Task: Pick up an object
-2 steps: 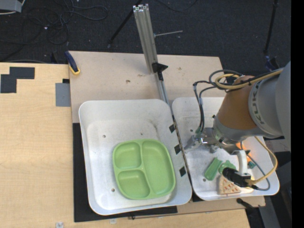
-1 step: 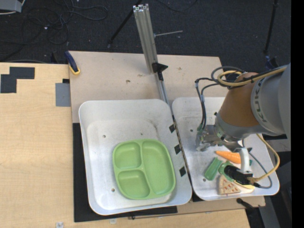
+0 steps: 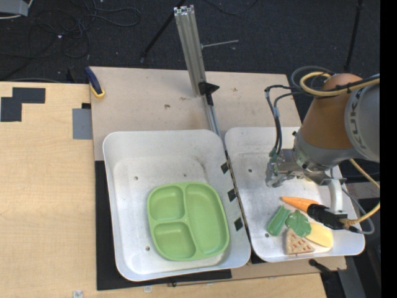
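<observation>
Two white bins [image 3: 124, 166] sit side by side; hand [image 3: 277, 174], grip state unclear, hovers near carrot [image 3: 300, 202].

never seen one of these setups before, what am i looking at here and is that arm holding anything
One camera looks down at a slant on a bench. The grey and orange thing is a robot arm reaching in from the right; its gripper hangs over the right white bin. I can't see anything between its fingers. That bin has toy food in its near corner: an orange carrot, green pieces, a yellow wedge and a waffle-patterned piece. The left bin holds a green divided plate.
</observation>
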